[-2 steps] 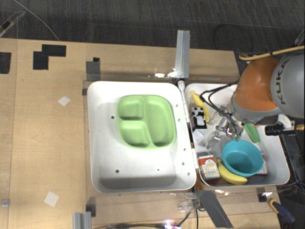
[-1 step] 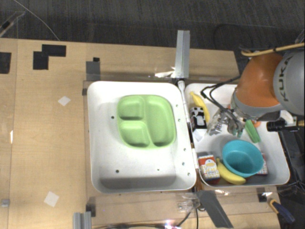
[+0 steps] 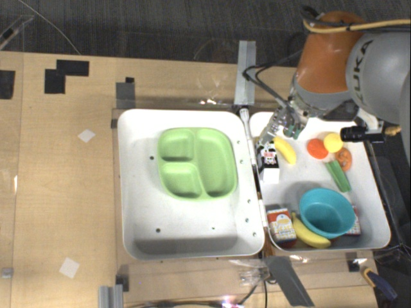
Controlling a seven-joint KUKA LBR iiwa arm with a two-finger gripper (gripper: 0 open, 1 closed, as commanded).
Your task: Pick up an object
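Objects for picking lie in the right bin (image 3: 379, 220). Gripper (image 3: 287, 126) hovers at that bin's upper left corner; finger state cannot be determined. Directly below sits a small yellow banana (image 3: 285, 151), apparently untouched. Teal bowl (image 3: 326, 211) rests nearer the front; green tray (image 3: 195, 162) occupies the left bin (image 3: 138, 226).

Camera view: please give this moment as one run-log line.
claw: above right white bin, near small yellow banana-shaped toy | green divided plastic tray: left white bin
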